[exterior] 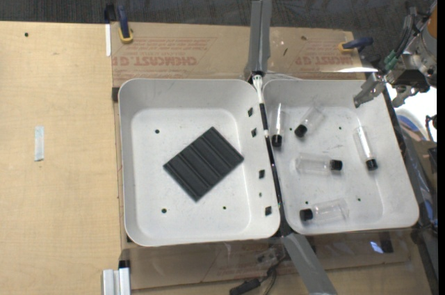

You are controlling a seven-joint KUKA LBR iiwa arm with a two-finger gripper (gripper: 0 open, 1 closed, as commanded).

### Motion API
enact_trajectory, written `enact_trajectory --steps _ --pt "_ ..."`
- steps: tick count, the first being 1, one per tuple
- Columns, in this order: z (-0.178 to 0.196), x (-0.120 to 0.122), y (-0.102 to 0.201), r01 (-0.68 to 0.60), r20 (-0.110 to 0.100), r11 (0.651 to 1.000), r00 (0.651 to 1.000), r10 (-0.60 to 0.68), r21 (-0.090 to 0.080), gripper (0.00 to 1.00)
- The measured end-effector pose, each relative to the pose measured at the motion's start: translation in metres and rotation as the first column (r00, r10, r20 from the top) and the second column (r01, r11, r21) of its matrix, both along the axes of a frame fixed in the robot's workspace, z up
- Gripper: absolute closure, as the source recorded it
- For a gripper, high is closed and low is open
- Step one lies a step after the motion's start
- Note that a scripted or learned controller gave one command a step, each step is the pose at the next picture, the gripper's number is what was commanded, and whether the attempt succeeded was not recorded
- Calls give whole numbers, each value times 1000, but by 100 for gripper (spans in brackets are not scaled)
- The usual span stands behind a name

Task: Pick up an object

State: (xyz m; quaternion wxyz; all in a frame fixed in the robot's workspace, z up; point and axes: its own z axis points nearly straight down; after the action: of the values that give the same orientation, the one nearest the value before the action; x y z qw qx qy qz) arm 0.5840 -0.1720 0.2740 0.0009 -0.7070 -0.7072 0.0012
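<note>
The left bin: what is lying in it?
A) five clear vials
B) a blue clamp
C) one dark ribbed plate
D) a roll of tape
C: a single dark ribbed plate lies turned at an angle in the left bin, while the clear vials lie in the right bin.

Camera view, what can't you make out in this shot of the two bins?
- Gripper: partly cut off by the right edge, at the right bin's far right corner; glare there blurs its outline.
- Five clear vials: transparent bodies fade into the white floor; mainly black caps show, as on the nearest vial. Contents too faint to tell.
- Ridged black pad in the left bin: underside hidden.
</note>
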Motion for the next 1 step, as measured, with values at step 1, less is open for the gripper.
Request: enact_trajectory --steps 1 --pt "-146 27 15 -56 1 998 998 56 0 0"
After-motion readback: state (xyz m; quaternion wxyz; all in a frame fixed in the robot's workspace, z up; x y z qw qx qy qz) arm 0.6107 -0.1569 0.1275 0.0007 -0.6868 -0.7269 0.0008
